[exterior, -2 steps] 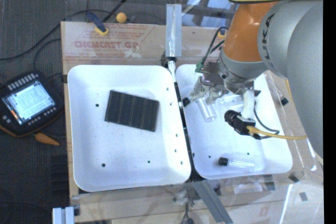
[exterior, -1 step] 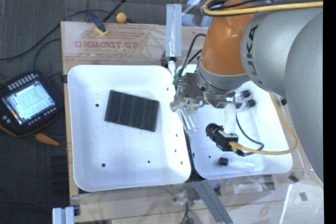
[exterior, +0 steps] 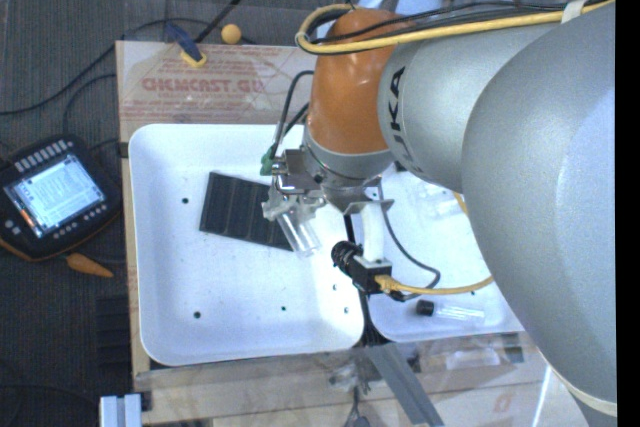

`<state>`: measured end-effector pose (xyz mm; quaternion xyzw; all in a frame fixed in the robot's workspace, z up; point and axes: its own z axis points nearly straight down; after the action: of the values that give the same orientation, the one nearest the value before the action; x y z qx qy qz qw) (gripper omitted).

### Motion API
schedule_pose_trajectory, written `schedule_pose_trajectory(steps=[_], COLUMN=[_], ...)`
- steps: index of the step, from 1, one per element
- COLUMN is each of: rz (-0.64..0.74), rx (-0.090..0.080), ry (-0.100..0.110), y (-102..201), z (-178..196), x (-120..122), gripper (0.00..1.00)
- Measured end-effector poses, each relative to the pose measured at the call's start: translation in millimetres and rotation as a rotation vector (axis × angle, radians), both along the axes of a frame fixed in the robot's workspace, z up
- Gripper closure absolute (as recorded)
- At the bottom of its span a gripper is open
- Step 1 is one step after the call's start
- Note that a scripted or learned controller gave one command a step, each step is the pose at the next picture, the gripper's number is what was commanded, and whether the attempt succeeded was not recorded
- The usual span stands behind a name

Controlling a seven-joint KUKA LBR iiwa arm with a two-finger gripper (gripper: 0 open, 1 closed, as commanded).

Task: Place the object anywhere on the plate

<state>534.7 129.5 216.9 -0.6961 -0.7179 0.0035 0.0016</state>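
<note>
A dark, ribbed rectangular plate [exterior: 232, 206] lies flat in the left white bin [exterior: 170, 305], in its upper middle. My gripper [exterior: 289, 221] hangs over the plate's right end, pointing down at it under the orange band of the arm [exterior: 350, 105]. Nothing is clearly visible in the gripper. A small clear tube with a black cap [exterior: 450, 312] lies in the right bin [exterior: 470, 330] near its front edge. Most of the right bin is hidden by the arm.
A black and yellow cable connector [exterior: 362, 273] dangles over the divide between the bins. A teach pendant [exterior: 52, 195] rests on the floor to the left. A cardboard sheet [exterior: 200, 85] lies behind the left bin.
</note>
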Motion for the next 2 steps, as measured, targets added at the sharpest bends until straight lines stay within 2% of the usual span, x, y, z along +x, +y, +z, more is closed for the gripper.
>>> schedule_pose_trajectory(steps=[1, 2], rz=[0.283, 0.804], rx=[0.000, 0.003], ry=[-0.002, -0.004], y=[38, 41], z=[58, 135], x=[9, 37], gripper=[1.00, 1.00])
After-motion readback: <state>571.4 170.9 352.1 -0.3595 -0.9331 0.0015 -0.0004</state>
